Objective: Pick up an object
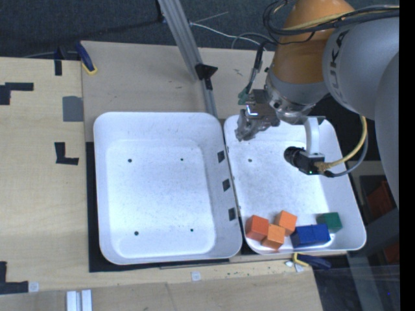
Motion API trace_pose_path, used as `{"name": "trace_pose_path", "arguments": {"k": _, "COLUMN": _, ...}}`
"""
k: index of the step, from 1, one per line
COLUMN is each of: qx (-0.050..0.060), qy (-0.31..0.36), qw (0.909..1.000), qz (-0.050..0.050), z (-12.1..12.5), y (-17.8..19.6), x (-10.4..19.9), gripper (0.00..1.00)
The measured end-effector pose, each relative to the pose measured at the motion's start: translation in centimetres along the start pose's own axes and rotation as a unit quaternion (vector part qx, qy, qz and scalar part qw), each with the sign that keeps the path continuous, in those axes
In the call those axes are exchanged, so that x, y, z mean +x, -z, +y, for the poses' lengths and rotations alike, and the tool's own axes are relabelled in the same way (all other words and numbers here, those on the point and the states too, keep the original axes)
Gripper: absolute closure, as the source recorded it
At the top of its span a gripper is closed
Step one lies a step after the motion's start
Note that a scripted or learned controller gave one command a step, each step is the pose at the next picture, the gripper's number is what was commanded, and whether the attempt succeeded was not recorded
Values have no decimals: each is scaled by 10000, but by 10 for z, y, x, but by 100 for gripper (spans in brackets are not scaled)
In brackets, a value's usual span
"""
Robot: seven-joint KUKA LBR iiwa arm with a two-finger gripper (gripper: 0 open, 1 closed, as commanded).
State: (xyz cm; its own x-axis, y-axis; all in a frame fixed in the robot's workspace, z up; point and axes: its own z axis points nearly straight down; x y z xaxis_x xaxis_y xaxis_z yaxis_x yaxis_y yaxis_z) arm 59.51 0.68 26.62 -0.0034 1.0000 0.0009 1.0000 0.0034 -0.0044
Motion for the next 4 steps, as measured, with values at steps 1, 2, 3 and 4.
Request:
{"name": "trace_pose_path", "arguments": {"k": 1, "qx": -18, "qy": -13, "qw": 10000, "qz": -7, "z": 3, "y": 8, "x": -19, "gripper": 100}}
{"name": "trace_pose_path", "arguments": {"k": 2, "qx": -22, "qy": 27, "qw": 10000, "qz": 6, "z": -7, "y": 22, "x": 48, "gripper": 100}}
{"name": "trace_pose_path", "arguments": {"k": 3, "qx": -15, "qy": -5, "qw": 10000, "qz": -5, "z": -7, "y": 21, "x": 44, "gripper": 0}}
{"name": "trace_pose_path", "arguments": {"k": 4, "qx": -11, "qy": 6, "qw": 10000, "qz": -2, "z": -7, "y": 31, "x": 45, "gripper": 100}}
